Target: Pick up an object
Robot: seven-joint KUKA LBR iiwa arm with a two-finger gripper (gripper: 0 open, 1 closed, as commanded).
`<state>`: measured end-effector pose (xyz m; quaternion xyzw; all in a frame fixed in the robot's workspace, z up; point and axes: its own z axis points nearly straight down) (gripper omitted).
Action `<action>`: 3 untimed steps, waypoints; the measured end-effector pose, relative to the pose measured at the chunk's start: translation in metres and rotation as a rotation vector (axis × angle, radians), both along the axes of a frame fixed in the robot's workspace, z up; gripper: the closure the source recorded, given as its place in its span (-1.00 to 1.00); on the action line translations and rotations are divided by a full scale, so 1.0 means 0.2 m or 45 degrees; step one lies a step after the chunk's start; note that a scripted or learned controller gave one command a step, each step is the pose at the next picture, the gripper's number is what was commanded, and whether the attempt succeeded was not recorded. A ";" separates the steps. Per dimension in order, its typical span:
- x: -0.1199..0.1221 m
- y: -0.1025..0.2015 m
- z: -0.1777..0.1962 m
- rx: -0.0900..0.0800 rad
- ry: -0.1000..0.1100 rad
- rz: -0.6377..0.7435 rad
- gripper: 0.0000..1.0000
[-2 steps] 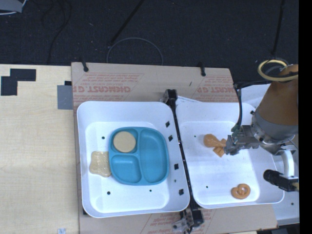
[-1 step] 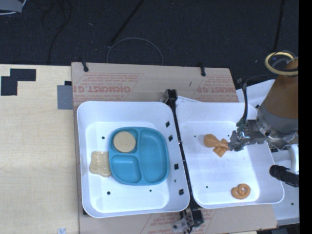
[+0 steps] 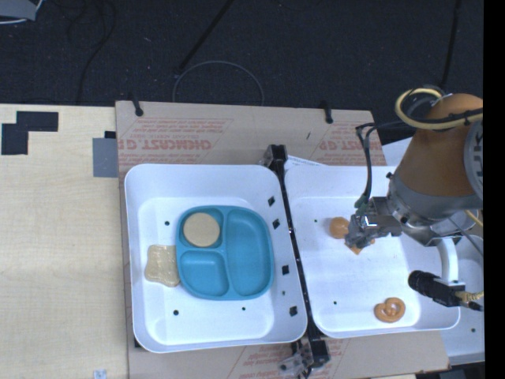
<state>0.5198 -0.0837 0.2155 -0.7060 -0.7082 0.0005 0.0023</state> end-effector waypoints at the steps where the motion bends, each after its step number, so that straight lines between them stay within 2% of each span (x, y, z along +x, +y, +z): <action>1: 0.01 0.27 -0.04 0.000 0.001 0.001 1.00; 3: 0.02 0.72 0.02 -0.002 0.000 0.000 1.00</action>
